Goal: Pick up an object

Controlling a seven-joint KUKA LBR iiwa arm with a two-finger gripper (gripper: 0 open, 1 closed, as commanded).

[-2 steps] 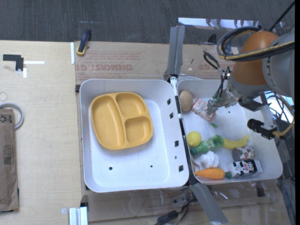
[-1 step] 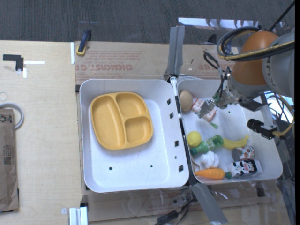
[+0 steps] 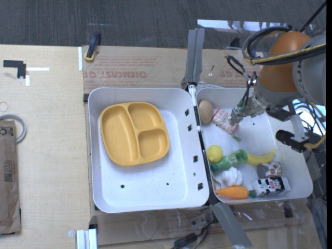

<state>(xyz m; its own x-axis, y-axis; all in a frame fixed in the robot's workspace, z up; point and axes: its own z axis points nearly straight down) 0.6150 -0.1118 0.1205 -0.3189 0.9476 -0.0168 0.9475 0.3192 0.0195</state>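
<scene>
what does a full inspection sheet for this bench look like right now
surface: two white bins side by side; left bin, right bin, on a wooden bench.
job's things: in the right bin, a tan egg-shaped item, red-and-white packet, lemon, green toy vegetable, banana, white crumpled item, carrot, black-and-white carton.
clutter: yellow divided plate in the left bin.
grippers: tool low over the right bin's rear, beside the packet; finger state unclear.
cables: black cables looped above the arm.
surroundings: cardboard sheet behind the bins, brown paper bag at far left.
</scene>
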